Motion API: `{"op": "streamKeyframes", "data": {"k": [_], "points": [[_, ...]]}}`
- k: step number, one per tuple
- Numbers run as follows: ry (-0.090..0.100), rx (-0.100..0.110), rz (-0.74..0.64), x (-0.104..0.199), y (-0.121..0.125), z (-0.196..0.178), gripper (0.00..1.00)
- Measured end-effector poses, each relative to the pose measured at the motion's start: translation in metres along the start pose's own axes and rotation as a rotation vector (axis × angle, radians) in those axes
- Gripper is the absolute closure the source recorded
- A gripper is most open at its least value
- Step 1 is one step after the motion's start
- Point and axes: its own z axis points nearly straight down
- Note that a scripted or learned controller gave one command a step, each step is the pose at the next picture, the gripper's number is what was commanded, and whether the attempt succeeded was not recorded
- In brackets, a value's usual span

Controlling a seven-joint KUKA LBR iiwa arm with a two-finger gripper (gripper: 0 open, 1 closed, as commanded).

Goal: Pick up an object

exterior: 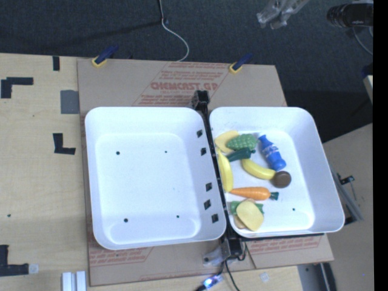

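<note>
Toy food lies in the right bin [303, 126] while the hand [280, 11] hangs at the upper right of the frame, well apart from it.

The hand is blurred against the dark floor, and I cannot tell how it is set; nothing shows in it. In the right bin, towards its left side, lie a blue bottle [271, 152], a banana [257, 170], a second banana [225, 171] along the left wall, a green leafy piece [242, 142], a carrot [251, 193], a small brown ball [282, 178] and a pale yellow piece [250, 214] at the lower edge. The left bin [145, 174] sits beside it on the cardboard-covered bench [182, 83].
</note>
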Motion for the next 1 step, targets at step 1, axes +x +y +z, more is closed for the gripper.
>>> {"op": "streamKeyframes", "data": {"k": [1], "points": [[-0.001,-0.001,0.001,-0.0422,0.0,-0.0001,1.0]]}}
